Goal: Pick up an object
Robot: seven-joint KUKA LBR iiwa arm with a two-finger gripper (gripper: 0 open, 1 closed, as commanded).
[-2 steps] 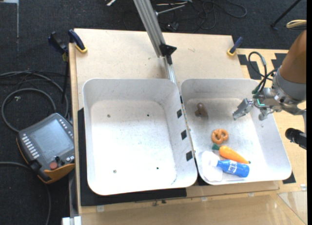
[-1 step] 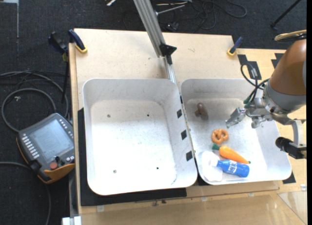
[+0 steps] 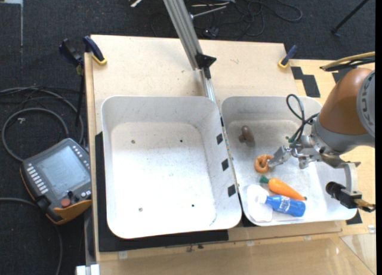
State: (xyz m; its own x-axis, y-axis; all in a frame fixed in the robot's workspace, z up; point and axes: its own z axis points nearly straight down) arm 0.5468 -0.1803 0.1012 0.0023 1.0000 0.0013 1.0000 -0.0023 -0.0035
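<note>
The two-finger gripper (image 3: 276, 158), its grip state unclear, hovers beside a small orange ring-shaped toy (image 3: 262, 163) in the right white bin (image 3: 262, 110).

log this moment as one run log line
end effector low in right bin | beside orange ring | carrot, blue bottle nearby | no grasp seen

One fixed camera above the bench (image 3: 179, 65) — looking down aslant on both bins (image 3: 119, 113).

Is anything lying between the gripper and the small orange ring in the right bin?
Nothing visible does. The gripper sits right beside the orange ring in the right bin; the carrot and blue bottle lie nearer the front, the brown piece behind.
</note>
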